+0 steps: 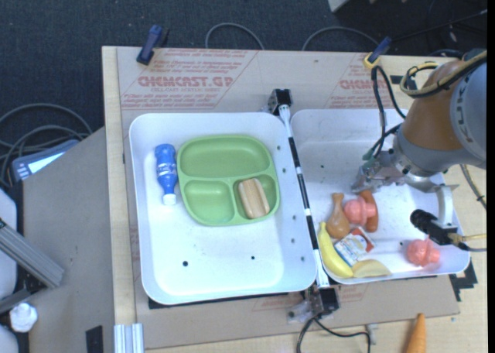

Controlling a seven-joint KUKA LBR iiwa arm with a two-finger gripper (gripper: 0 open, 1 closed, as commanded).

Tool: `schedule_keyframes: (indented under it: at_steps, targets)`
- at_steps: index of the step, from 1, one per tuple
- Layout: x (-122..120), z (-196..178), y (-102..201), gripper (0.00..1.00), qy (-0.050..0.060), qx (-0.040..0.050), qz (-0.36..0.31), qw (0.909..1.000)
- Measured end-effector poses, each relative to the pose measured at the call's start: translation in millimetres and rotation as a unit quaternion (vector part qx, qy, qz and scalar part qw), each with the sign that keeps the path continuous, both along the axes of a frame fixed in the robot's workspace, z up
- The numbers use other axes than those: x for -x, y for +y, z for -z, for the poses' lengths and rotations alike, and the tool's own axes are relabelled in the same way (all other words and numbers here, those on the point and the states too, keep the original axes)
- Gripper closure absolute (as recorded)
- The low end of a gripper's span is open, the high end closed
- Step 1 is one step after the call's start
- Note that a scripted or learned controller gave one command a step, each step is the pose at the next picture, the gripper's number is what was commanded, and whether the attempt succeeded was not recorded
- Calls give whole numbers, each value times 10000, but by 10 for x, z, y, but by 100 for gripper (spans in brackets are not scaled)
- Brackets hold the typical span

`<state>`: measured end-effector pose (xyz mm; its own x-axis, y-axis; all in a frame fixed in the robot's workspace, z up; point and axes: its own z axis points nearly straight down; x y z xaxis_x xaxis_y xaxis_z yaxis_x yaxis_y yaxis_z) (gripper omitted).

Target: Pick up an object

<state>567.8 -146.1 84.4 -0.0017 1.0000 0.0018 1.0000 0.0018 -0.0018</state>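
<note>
Banana [334,255] and other toy foods are heaped at the right bin's [332,131] near edge; above them the end effector [377,173] is poised, its opening indiscernible.

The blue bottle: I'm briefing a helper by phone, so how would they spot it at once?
Find the left white bin, which holds a green divided plate. The blue bottle lies between that plate and the bin's left wall. It is the one blue item there, with a white cap.
</note>
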Motion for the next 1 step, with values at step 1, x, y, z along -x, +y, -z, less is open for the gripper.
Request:
schedule_keyframes:
  at_steps: [1]
  targets:
    - [-236,-1005,787,100,-17,7,3,10000]
